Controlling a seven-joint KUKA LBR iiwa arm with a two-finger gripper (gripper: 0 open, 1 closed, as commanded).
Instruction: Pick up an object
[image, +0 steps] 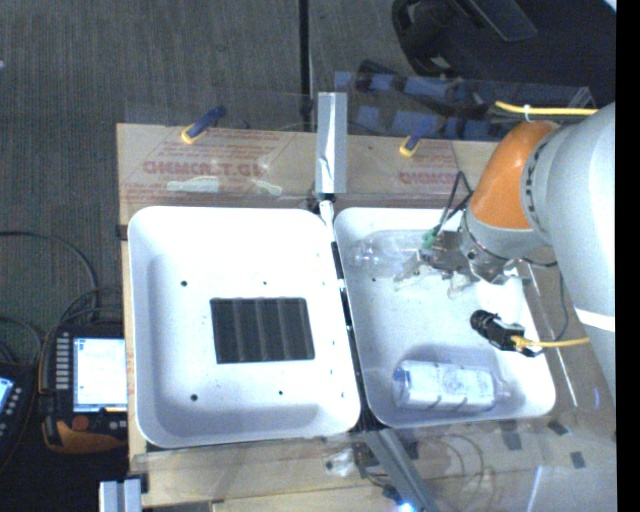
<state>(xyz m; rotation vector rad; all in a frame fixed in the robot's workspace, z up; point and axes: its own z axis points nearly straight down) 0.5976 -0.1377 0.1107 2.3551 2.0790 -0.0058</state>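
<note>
Landmark: you are reading places from the right bin (372, 390).
Tool (447, 262): hanging over that bin's far half, beside a clear plastic bottle (385, 252).
Tool state: you cannot tell.
Other object: a white carton (447, 385) is lying at the bin's near side.
Progress: nothing is showing as lifted; the pick is remaining.

clear plastic bottle (385, 252) | on side, right bin rear || white carton (447, 385) | on side, front
</note>
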